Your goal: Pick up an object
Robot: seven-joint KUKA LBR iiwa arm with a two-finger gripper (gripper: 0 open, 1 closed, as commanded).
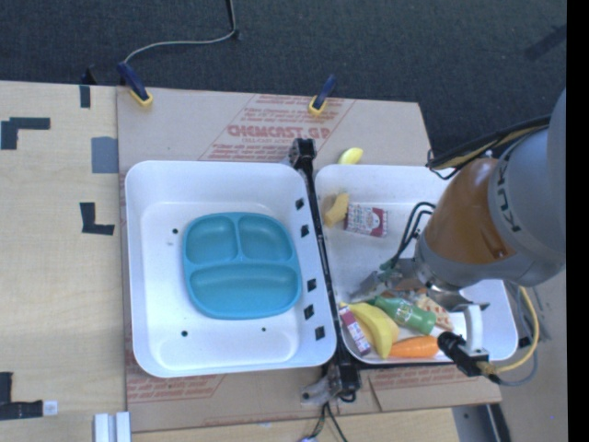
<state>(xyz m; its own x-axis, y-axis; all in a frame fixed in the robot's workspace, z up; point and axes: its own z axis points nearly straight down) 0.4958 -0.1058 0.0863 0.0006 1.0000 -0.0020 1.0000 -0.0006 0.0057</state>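
My gripper (385, 284) hangs low over the right bin (405, 178), at the end of the grey arm with its orange band (465, 219). Just below it lie a green bottle (407, 314), a yellow banana (374, 326), an orange carrot (416, 346) and a small red-and-white packet (352, 328), crowded at the bin's front. The gripper is right above the bottle's upper end; I see nothing held in it. Farther back lie a red-and-white carton (366, 220) and a yellow piece (336, 209) by the divider.
The left bin (147, 247) holds a blue divided plate (243, 264). A small yellow object (350, 157) lies on the cardboard behind the right bin. A black clip (302, 151) sits where the bins meet. The arm's body covers the right bin's right side.
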